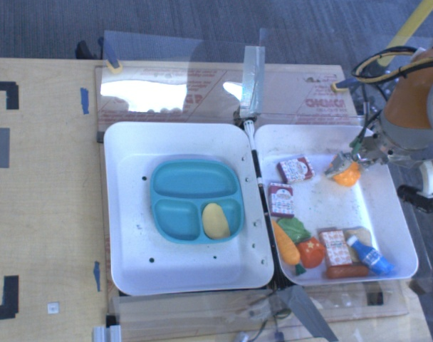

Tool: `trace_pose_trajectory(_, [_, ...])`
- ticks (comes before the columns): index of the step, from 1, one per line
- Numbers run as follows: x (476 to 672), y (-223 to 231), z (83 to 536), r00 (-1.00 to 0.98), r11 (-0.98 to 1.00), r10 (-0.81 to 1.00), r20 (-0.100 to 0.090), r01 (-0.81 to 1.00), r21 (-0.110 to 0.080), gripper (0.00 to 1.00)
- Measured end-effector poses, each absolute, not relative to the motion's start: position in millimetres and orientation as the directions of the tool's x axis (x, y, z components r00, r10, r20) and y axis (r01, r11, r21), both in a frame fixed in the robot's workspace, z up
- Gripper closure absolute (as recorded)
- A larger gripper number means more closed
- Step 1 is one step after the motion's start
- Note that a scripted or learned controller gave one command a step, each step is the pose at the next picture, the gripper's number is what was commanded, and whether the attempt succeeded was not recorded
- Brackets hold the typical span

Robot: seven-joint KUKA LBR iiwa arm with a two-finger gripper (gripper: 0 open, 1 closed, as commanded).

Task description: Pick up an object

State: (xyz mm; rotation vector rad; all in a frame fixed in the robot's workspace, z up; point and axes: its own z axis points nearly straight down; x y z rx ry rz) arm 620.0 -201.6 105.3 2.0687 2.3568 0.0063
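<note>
reaching into right bin [405, 226], pincer [342, 164] touching orange piece [347, 176]; finger spread and grip: cannot tell.

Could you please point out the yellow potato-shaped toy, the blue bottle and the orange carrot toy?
Yellow potato-shaped toy [216, 221], camera view, its middle.
Blue bottle with white cap [374, 259], camera view, its blue body.
Orange carrot toy [287, 245], camera view, mid-length of its body.

Bare floor [323, 201] amid toy food [323, 251]
</note>
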Motion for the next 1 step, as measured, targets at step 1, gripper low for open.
trace_pose_trajectory(1, [657.0, -102.6, 164.9, -0.102, 0.102, 0.995, 0.001, 0.995, 0.01, 1.0])
